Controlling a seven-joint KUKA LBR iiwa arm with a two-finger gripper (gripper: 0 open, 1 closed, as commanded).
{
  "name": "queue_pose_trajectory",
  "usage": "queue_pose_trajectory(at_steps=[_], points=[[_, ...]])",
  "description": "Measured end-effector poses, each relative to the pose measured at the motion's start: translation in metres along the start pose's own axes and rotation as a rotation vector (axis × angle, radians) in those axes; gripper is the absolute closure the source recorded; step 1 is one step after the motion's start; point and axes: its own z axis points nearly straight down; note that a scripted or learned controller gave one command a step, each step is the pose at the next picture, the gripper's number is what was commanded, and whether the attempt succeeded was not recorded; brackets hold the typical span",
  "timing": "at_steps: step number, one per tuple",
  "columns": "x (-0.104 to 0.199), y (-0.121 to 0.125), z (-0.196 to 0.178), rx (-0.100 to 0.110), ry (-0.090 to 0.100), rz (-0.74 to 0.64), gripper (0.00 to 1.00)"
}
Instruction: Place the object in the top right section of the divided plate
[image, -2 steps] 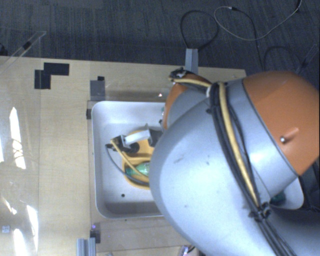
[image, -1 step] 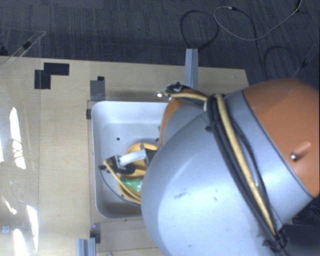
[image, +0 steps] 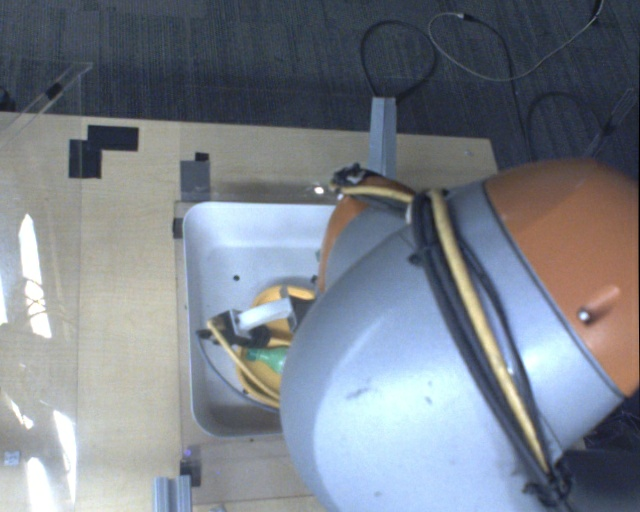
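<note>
My arm (image: 450, 370) looms over the white bin (image: 215, 300), jaw state impossible to tell; yellow divided plate (image: 262, 365) lies left of me, a green object (image: 266, 356) and white piece (image: 262, 316) on it.

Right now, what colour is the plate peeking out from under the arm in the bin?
Yellow. The plate shows in the camera view, mostly hidden by the arm.

— Where's the plate?
— The yellow plate (image: 262, 375) lies in the white bin (image: 215, 260), toward its near side. The grey arm (image: 430, 380) covers most of it, so the sections can't be told apart.
— And the object?
— Something green (image: 268, 357) rests on the plate, partly hidden; its shape is unclear.
</note>
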Motion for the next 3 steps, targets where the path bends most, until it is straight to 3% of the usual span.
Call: queue_pose_trajectory(at_steps=[1, 2, 3], points=[[0.087, 0.063, 0.026, -0.002, -0.001, -0.149, 0.0], [0.035, 0.021, 0.037, -0.04, 0.077, 0.013, 0.0], [0.026, 0.024, 0.033, -0.033, 0.097, 0.008, 0.0]])
